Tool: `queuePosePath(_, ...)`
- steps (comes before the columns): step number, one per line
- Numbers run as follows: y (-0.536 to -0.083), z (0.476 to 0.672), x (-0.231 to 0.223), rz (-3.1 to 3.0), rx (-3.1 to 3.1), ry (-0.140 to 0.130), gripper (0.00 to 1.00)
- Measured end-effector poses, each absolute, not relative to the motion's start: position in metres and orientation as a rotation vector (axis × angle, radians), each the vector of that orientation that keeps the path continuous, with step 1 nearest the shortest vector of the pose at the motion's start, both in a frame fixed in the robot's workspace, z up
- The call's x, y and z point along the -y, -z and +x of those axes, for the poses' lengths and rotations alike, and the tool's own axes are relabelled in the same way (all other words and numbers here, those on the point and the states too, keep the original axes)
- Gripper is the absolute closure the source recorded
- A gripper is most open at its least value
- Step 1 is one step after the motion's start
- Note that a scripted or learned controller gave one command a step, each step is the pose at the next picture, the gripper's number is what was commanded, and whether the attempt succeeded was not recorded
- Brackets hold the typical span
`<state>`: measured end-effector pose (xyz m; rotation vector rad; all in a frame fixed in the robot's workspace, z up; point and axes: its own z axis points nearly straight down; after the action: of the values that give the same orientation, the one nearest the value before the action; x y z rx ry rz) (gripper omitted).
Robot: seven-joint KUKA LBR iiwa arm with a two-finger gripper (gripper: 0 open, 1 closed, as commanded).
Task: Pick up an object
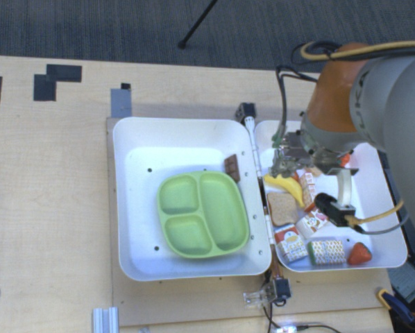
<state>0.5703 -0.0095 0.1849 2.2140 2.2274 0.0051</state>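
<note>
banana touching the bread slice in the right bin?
Touching. In the camera view the banana lies along the top edge of the bread slice and overlaps it, with no gap between them.

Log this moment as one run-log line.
phase: reaching | gripper: low over right bin, above banana, grasp not visible | bread slice, strawberry: in right bin | green tray: left bin

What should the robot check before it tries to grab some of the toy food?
1. Gripper above the right bin: ok.
2. Food within reach, banana and bread just below it: ok.
3. Fingers open or shut: cannot tell.
4. Already holding something: cannot tell.
5. Room around the food: not ok, the items lie crowded together.
6. Green tray in the left bin, out of the way: ok.
</note>
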Motion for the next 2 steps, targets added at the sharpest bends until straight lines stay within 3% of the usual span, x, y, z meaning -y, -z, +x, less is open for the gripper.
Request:
queuePosePath(1,-0.184,0.57,0.01,2.214,-2.228,-0.002,0.0)
queuePosePath(2,-0.149,0.564,0.034,2.204,-2.234,-0.044,0.0)
